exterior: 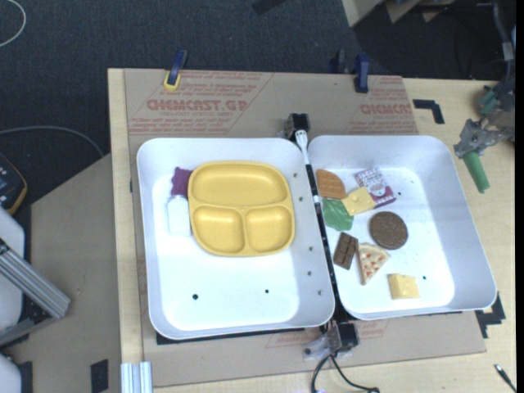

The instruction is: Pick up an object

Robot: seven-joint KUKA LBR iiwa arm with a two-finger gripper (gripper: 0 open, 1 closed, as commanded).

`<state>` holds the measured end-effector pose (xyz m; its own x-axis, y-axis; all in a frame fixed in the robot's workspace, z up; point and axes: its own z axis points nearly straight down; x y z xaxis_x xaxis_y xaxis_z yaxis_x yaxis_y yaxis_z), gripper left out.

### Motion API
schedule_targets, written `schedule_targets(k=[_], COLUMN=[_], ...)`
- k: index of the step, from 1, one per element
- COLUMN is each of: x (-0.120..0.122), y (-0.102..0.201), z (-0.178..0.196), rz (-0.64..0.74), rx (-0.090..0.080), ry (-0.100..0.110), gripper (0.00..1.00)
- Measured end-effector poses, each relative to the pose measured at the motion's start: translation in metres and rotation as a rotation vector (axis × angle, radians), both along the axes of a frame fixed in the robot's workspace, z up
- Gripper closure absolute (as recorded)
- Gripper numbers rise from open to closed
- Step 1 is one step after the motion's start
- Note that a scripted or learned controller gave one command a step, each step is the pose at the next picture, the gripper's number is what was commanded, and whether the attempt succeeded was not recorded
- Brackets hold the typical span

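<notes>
1. While the claw (483,137) is hanging at the right edge of the desk (123,219), outside the right bin (442,158), I cannot tell its opening.
2. Toy foods are lying clustered in that bin's left half; the brown cookie (388,229) is sitting apart, seemingly easiest to grasp.
3. The yellow tray (241,207) is occupying the left bin (229,301).

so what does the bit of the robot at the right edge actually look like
What shows by the right bin is the pincer: a small grey metal assembly with thin, angular linkage pieces and green parts, including one elongated green finger pointing downward. Above it sit darker grey mechanical parts, too blurred to make out. No markings are legible.
</notes>
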<state>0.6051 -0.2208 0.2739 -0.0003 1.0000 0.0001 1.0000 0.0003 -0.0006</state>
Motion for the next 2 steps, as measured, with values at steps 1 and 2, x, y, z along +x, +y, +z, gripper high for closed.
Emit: schedule_targets(k=[1, 2], x=[0.000, 0.000], y=[0.000, 0.003], z=[0.000, -0.043], rz=[0.000, 0.001], rx=[0.000, 0.001], ry=[0.000, 0.005], gripper=[0.00, 0.00])
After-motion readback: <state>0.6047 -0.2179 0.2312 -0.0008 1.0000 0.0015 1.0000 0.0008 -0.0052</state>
